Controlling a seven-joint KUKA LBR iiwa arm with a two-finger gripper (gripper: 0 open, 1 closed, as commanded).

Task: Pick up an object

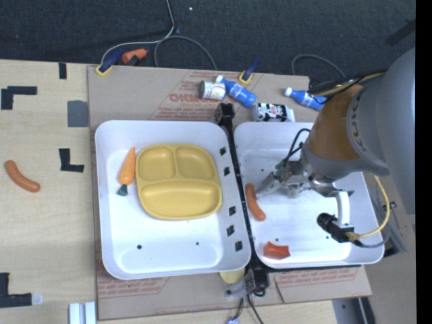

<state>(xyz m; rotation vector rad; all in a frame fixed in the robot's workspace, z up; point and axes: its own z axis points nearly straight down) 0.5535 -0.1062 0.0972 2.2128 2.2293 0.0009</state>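
End effector (278, 179) low inside the right bin (351, 252), reaching toward the bin's left wall from under the orange-banded wrist. Its tips are small and partly masked by the wrist hardware; cannot tell how wide it stands, and nothing can be made out in its grasp.

Candidate objects in the right bin: a toy sausage (254, 202) lying against the left wall, just beside and below-left of the end effector; a short red-orange piece (275, 250) near the front rim, well apart from it. Both rest flat on the bin floor.

Left bin (115, 248) holds a yellow divided plate (179, 181) with a toy carrot (127, 167) touching its left edge. Another sausage (21, 176) lies out on the tabletop, far left.

Progress, as judged: approach made, tool down near the sausage, but no grasp evident. Closing on it and lifting remain; pick not yet done.
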